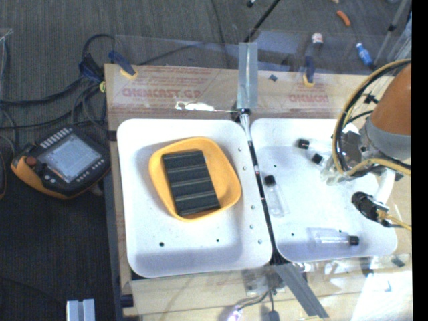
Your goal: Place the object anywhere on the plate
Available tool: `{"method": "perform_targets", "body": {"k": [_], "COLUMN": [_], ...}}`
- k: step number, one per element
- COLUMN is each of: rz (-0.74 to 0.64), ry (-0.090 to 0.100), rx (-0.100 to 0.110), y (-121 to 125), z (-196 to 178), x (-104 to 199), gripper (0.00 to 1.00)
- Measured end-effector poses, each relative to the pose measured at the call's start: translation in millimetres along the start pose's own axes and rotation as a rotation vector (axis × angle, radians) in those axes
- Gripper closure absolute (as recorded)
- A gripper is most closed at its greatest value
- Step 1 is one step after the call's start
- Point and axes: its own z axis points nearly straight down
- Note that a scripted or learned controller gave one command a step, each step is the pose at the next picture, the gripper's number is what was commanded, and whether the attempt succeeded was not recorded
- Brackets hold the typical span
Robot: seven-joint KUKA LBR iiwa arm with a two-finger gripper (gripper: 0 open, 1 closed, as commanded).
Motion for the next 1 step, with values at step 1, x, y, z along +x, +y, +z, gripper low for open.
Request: {"method": "perform_targets", "body": {"k": [1], "rz": [0.0], "ry": [0.0], "rx": [0.0], "y": [0.0], "z": [0.0], "x": [0.0], "gripper": [0.0]}}
